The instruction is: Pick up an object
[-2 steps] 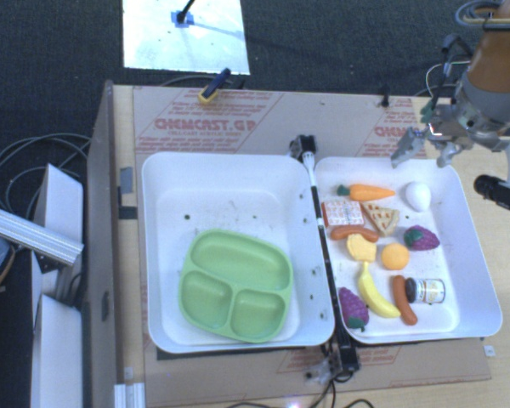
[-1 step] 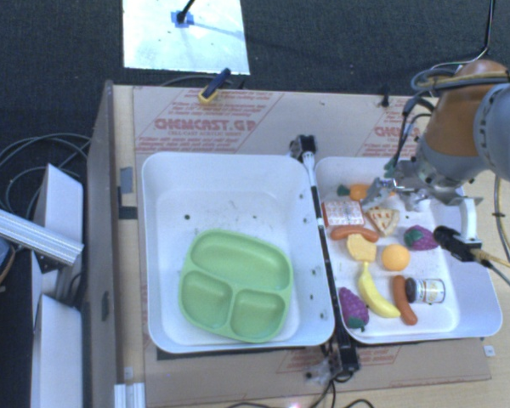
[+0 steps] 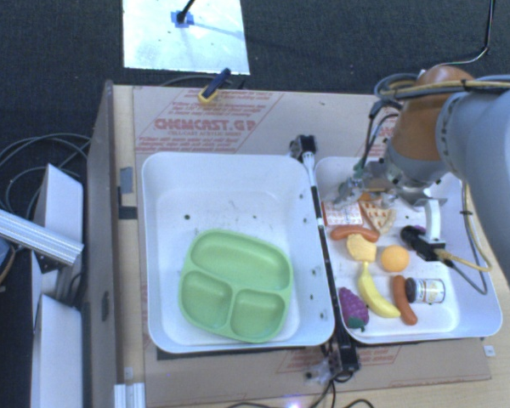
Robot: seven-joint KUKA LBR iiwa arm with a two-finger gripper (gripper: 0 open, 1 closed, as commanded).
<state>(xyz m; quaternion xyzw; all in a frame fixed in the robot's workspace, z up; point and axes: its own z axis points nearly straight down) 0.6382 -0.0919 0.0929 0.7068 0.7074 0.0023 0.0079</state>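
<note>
The right white bin (image 3: 476, 313) holds several toy foods. A checkered waffle wedge (image 3: 376, 216) lies near its back, with a red sausage (image 3: 348, 232) and a yellow chunk (image 3: 362, 247) just in front. Further forward are an orange ball (image 3: 394, 258), a banana (image 3: 376, 294), purple grapes (image 3: 354, 306), a second reddish sausage (image 3: 404, 300) and a small can (image 3: 427, 291). My gripper (image 3: 362, 191) hangs low over the bin's back left part, right behind the waffle wedge. Nothing shows between its tips.
The left white bin (image 3: 166, 228) holds a green divided plate (image 3: 235, 286). A black rail (image 3: 316, 211) runs between the two bins. The grey arm and orange wrist band (image 3: 421, 117) cover the right bin's back right corner. Cardboard lies under both bins.
</note>
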